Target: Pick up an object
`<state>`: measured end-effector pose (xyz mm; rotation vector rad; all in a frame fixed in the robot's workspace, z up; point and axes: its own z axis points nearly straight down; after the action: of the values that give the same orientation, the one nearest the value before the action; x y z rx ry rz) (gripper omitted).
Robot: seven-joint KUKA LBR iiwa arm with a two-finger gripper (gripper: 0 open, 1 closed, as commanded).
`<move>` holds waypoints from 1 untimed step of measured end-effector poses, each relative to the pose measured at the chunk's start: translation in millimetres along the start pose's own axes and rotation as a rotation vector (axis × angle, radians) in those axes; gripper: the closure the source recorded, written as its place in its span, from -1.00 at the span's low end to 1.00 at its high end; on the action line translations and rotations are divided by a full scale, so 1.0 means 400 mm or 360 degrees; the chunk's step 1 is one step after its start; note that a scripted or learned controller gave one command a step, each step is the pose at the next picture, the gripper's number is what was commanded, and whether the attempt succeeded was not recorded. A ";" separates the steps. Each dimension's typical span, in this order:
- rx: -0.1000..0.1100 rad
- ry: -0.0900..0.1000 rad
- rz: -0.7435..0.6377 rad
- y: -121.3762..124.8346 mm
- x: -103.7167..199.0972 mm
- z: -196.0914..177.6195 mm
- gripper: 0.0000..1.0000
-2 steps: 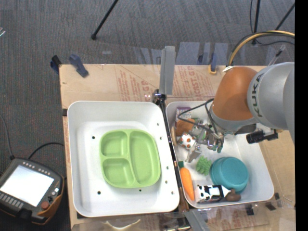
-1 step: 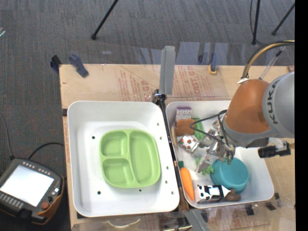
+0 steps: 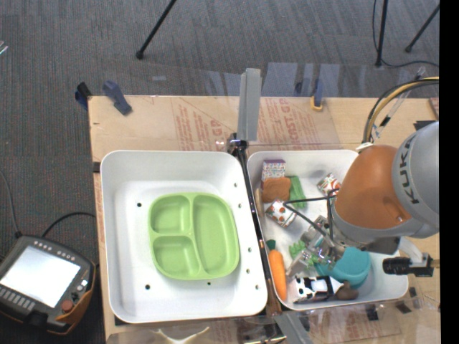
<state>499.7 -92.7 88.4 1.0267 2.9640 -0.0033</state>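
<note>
My gripper (image 3: 316, 252) hangs low in the right bin (image 3: 396, 287), below the orange wrist band, in the middle of a cluster of objects. A teal cup (image 3: 353, 266) lies just to its right, and a black-and-white patterned toy (image 3: 313, 287) just in front of it. An orange carrot (image 3: 278, 274) lies along the bin's left wall. A small red-and-white can (image 3: 278, 212) rests to the gripper's upper left. Further back are a brown piece (image 3: 276, 189), a green piece (image 3: 297, 190), a purple-and-white box (image 3: 273, 168) and another small can (image 3: 328, 185). The arm hides part of the bin.
The left bin (image 3: 122, 192) holds a light green divided plate (image 3: 193, 235). A grey upright post (image 3: 249, 106) stands behind the ridge where the two bins meet. A tablet (image 3: 39, 274) lies on the floor at the left.
</note>
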 end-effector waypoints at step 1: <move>-0.0001 0.0006 0.0319 0.030 -0.283 0.003 -1.00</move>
<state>596.1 -153.3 87.8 1.3193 2.8496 0.0004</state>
